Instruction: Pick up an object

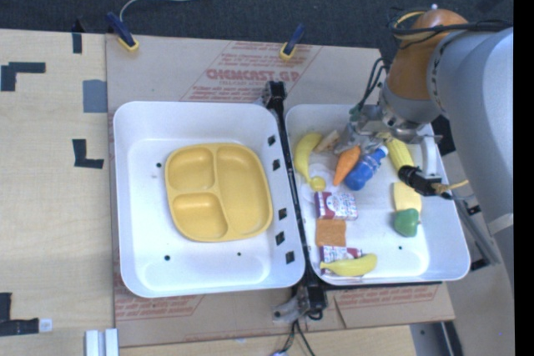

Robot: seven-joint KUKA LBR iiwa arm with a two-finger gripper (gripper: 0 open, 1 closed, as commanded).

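I've got the gripper (367, 133) low over the right bin (446, 263), right above the carrot (346, 166) and blue bottle (365, 168) near its back wall; finger state, I can't tell. Bananas (305, 152) lie alongside.

Crowded right bin (455, 263) (open middle)

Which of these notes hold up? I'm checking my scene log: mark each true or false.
1. The yellow plate lies in the left bin. True.
2. The carrot lies on the yellow plate. False: it is in the right bin, beside the blue bottle.
3. Two bananas are in the right bin. True: one near its top left, one near its bottom edge.
4. The tool hovers over the left bin. False: it is over the right bin.
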